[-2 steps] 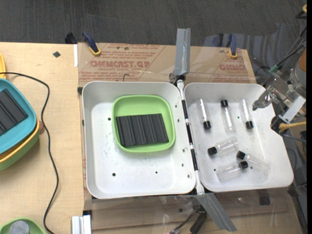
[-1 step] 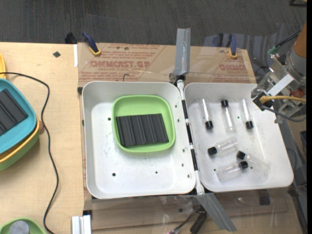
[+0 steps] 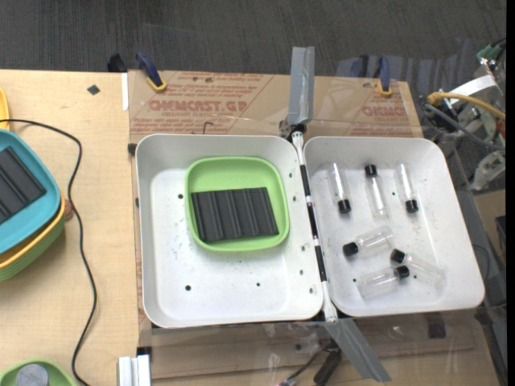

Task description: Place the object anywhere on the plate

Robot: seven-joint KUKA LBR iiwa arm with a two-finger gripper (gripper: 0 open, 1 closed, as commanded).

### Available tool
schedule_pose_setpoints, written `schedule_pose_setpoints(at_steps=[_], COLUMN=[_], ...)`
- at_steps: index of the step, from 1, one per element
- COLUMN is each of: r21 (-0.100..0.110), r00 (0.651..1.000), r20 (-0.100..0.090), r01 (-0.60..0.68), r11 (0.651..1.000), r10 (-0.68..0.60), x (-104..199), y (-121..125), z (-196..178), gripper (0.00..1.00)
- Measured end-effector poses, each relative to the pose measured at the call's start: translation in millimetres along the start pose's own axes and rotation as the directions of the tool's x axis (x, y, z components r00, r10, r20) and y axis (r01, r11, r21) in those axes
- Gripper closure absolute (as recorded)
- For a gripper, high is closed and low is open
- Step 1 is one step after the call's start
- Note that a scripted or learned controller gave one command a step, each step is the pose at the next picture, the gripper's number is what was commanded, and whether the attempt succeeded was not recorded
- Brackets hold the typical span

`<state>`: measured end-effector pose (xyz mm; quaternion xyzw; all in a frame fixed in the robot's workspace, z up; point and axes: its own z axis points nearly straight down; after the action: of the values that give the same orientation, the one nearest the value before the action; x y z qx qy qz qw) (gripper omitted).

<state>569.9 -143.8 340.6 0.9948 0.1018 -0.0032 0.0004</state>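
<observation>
Left white bin [image 3: 161,240]: holds one green square plate [image 3: 197,179] with rounded corners, set toward the bin's far half; a dark ribbed rectangular mat [image 3: 233,214] lies flat on the plate, covering most of its floor; small dark specks are scattered over the bin's bare bottom. Right white bin [image 3: 451,215]: touches the left bin along a central seam; holds six clear plastic vials with black caps; three lie roughly parallel at the far end, namely a left vial [image 3: 339,191], a middle vial [image 3: 373,187] and a right vial [image 3: 407,190]; three more lie nearer the front, namely a vial [image 3: 366,242] pointing left, a vial [image 3: 418,268] at a slant and a vial [image 3: 378,280] closest to the front wall; all vials lie on their sides in this bin, well apart from the plate. Gripper: its state cannot be told. Wooden tabletop [image 3: 88,135]: carries a black cable [image 3: 80,215] curving down its left part, and a stack of teal and green plates [image 3: 32,215] at the left edge. Cardboard sheet [image 3: 209,99]: lies behind the bins, printed with red lettering.
</observation>
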Motion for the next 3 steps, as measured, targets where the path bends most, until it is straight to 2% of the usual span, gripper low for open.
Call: schedule_pose_setpoints(at_steps=[1, 2, 3], r21=[0.002, 0.001, 0.002], r00=[1.0, 1.0, 1.0], r20=[0.001, -0.001, 0.0], r01=[-0.003, -0.004, -0.003], r11=[1.0, 1.0, 1.0], r10=[0.003, 0.004, 0.003], x=[2, -6, -30], y=[4, 59, 74], z=[63, 57, 49], gripper=[0.0, 0.0, 0.0])
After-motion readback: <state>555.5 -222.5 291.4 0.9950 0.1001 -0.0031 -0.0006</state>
